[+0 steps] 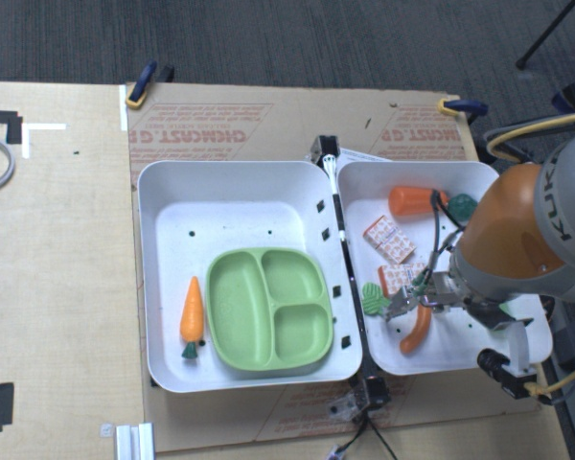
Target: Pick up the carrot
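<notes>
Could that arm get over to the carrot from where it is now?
Probably yes. The carrot lies uncovered in the left bin, beside the green tray, with nothing on it. The gripper is in the right bin and must cross the divider.

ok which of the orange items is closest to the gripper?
The orange sausage-shaped piece in the right bin, right beside the gripper. The carrot lies in the left bin; the other orange item is at the right bin's far end.

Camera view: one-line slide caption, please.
Carrot lies beside the green tray in the left bin; gripper works the right bin.
</notes>
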`<state>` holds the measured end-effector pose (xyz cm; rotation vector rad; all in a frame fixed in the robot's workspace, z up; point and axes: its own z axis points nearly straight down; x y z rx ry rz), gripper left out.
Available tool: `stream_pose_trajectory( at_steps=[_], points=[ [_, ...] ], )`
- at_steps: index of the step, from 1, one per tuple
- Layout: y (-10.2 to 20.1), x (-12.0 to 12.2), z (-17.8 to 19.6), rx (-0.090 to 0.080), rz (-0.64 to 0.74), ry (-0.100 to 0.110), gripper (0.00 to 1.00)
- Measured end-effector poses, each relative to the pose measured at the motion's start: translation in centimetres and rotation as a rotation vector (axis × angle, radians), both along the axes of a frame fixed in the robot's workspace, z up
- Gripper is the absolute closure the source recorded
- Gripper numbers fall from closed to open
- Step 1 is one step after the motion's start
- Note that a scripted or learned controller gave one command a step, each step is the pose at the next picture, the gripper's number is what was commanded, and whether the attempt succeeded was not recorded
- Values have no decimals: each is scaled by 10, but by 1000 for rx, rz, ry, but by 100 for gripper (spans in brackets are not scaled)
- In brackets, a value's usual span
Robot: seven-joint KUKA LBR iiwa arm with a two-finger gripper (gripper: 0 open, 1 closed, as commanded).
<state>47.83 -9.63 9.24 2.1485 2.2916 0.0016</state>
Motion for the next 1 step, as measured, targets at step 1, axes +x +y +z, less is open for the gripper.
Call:
stream_pose_trajectory(
  at_steps=[1],
  points=[
    [-79,29,58,-1,-159,0,0]
  ],
)
